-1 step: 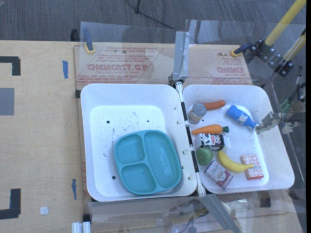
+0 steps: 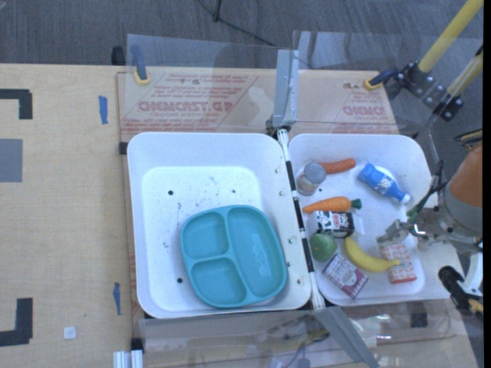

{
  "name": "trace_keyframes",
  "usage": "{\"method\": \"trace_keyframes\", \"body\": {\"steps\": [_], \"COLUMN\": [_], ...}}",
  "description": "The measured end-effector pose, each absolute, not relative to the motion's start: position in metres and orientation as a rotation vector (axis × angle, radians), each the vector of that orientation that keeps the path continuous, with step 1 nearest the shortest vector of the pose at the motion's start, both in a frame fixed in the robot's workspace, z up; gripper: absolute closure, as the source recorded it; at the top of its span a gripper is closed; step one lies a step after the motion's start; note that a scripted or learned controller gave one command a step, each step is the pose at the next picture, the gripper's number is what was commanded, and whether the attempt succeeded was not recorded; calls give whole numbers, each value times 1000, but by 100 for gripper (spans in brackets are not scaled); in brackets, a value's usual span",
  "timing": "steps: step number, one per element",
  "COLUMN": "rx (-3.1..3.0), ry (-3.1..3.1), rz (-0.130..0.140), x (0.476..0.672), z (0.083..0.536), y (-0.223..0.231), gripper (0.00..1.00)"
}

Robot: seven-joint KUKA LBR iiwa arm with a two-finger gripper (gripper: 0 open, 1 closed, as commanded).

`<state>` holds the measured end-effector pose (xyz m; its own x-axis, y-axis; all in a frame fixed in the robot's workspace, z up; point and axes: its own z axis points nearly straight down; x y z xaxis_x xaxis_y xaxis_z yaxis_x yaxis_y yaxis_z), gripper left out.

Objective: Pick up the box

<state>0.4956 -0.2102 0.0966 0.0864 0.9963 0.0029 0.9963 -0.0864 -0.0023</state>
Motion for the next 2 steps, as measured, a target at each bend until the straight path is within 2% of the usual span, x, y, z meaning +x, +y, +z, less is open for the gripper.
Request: {"method": "trace_keyframes", "body": {"steps": [1,2], "rx": [-2319,-2289], "ry": [-2111,-2153], "rz": [5,0], "x": [494,480], "z": [102,232], "y": [-214,-124], "gripper": [100,100]}}
